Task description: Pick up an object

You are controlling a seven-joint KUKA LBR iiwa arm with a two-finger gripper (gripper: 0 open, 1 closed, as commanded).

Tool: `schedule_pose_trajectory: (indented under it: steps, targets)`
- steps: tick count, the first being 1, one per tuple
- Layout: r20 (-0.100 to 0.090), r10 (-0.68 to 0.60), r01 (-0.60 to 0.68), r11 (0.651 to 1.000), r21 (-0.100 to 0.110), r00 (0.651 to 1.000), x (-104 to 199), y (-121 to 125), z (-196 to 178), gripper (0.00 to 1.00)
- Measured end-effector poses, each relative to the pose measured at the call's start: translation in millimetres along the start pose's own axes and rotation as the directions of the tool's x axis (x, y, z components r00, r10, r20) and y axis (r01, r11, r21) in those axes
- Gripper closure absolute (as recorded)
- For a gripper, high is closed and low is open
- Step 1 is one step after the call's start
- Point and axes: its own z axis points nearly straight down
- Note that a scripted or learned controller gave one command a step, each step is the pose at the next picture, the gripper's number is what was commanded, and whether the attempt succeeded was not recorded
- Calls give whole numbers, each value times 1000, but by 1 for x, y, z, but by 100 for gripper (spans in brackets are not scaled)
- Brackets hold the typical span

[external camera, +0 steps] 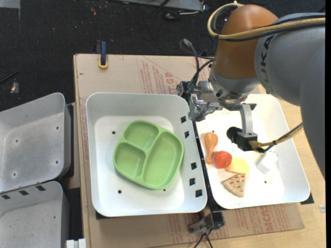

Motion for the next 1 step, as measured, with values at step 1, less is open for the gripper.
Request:
schedule_pose_trajectory:
  steps: [1]
  targets:
    - [0, 0, 0, 1000, 0, 1000, 49, -16, -5, 100]
